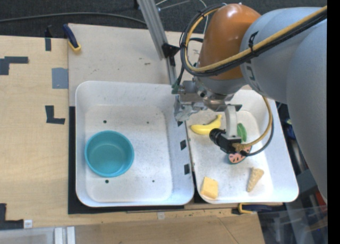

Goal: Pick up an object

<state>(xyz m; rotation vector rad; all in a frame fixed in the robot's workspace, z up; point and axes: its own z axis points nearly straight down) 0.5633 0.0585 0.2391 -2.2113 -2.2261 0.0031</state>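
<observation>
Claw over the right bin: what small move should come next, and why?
Probably a short descent toward the banana. The claw sits at the right bin's upper left corner, just beside the banana, with nothing visible between its tips. The cheese wedge and cone lie farther off, so the banana looks like the nearest target.

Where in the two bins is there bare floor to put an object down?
The left bin is bare along its top and down its right half; the blue bowl fills its lower left. The right bin is crowded: banana, watermelon slice, cone, yellow block, with the claw above its upper left. A small patch lies between block and cone.
</observation>
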